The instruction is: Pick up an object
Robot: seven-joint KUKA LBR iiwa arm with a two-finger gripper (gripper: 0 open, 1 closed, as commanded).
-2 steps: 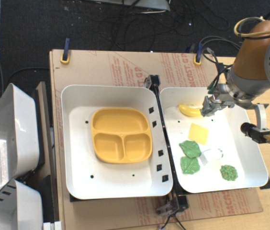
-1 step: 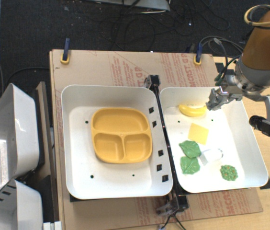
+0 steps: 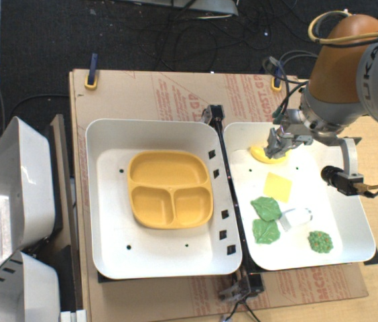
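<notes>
Yellow is the colour under the gripper point(image 3: 277, 146): a flat, rounded yellow piece point(image 3: 263, 155) lies near the far-left corner of the right bin point(image 3: 350, 250), and the fingers sit right over its upper edge, touching it or just above it. Whether the jaws are spread or closed I cannot tell, since the wrist hides them from above. Nothing appears lifted; the yellow piece looks flat on the bin floor, so I judge the pick is at the reach-and-grasp stage, with closing, lifting and clearing the bin all left to do. Nearer in the same bin lie a pale yellow square point(image 3: 277, 186), two green leafy pieces point(image 3: 266, 208) point(image 3: 265, 231) touching one another, a small clear-and-white object point(image 3: 296, 217) just beside them, and a green bushy lump point(image 3: 320, 241) set apart toward the near-right corner. The left bin point(image 3: 102, 247) holds a yellow divided tray point(image 3: 171, 188). Little blocks the grasp; the bin's left wall stands close to the yellow piece, and its flatness may make it hard to grip.
</notes>
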